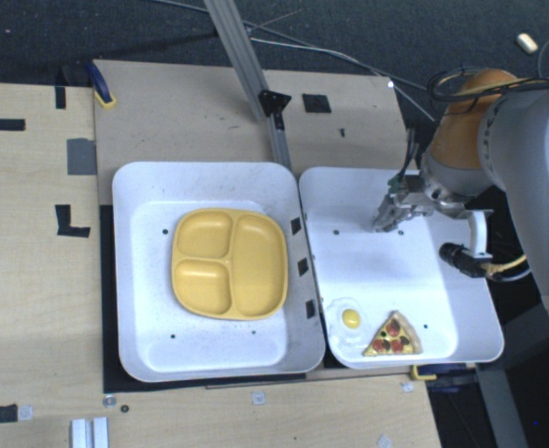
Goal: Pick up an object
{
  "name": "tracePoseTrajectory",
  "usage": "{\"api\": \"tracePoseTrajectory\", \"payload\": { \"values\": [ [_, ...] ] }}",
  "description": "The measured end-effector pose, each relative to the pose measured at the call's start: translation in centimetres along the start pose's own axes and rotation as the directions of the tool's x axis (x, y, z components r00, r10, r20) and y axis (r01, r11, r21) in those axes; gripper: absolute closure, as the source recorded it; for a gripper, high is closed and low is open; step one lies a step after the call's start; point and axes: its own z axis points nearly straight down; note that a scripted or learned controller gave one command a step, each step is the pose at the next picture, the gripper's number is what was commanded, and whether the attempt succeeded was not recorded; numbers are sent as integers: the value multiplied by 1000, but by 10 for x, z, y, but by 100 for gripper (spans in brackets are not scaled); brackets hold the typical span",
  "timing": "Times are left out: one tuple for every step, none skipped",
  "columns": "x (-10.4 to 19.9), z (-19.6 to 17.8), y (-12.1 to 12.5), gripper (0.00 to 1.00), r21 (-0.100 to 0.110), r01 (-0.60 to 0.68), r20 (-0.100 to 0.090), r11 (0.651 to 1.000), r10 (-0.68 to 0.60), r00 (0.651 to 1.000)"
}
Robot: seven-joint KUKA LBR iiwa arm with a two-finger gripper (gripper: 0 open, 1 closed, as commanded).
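Yellow divided plate point(230, 263), toy egg point(348, 317), pizza slice point(394, 335), no legible writing

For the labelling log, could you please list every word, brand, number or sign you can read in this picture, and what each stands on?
No readable text anywhere.
Yellow divided plate in the left bin: plain, no marking.
Toy fried egg and toy pizza slice in the right bin: printed toppings, no lettering.
Black tape patches on the bench: blank.
Arm and gripper: no legible label.

A wooden bench point(190, 119) bears two white bins point(134, 250) side by side.
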Motion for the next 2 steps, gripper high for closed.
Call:
{"api": "tracePoseTrajectory", "payload": {
  "values": [
    [-3, -63, 1, 100, 0, -2, -3, 1000, 2, 1000],
    [-6, -107, 6, 100, 0, -2, -3, 1000, 2, 1000]
  ]
}}
